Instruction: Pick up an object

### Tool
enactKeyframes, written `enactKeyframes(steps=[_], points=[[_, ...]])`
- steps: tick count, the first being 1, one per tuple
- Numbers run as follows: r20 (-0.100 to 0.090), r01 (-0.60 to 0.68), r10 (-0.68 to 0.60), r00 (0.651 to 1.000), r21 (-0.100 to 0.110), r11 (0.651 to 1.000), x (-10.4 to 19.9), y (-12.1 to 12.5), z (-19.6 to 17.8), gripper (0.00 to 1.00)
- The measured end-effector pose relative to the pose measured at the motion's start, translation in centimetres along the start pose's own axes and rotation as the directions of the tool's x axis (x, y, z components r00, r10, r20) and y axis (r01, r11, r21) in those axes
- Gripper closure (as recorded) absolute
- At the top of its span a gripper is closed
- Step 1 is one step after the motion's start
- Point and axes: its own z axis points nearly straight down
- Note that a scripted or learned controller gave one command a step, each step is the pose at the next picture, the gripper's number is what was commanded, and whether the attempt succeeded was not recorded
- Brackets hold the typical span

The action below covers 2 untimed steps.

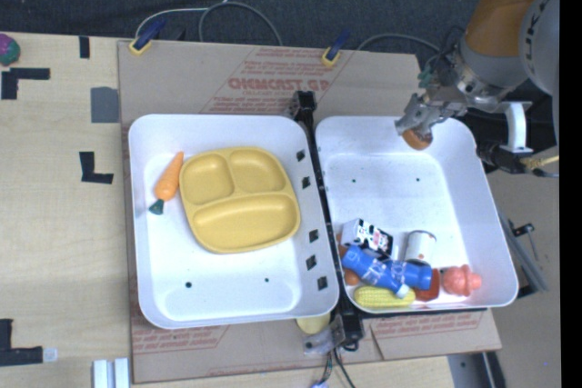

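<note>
End effector (420, 124): raised over the right bin's (455, 186) far edge, pinching a small orange-brown object (418, 139).
Pile: toys (400, 273) crowd the near edge, well apart.
Left bin (150, 195): yellow plate (238, 198), carrot (167, 178).

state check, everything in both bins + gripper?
gripper: above right bin's far edge, small orange-brown thing at its tip
yellow plate: flat in left bin, right way up
carrot: lying beside the plate
blue bottle: on its side, right bin
corn: lying at near wall
silver can: tipped over
</note>
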Motion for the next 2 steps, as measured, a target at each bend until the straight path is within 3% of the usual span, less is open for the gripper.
enactKeyframes(steps=[1, 2], points=[[-0.001, 0.001, -0.001, 1.0, 0.003, 1.0, 8.0, -3.1, -2.2, 1.0], [0.001, -0.002, 0.002, 1.0, 0.006, 1.0, 14.5, -4.9, -1.1, 1.0]])
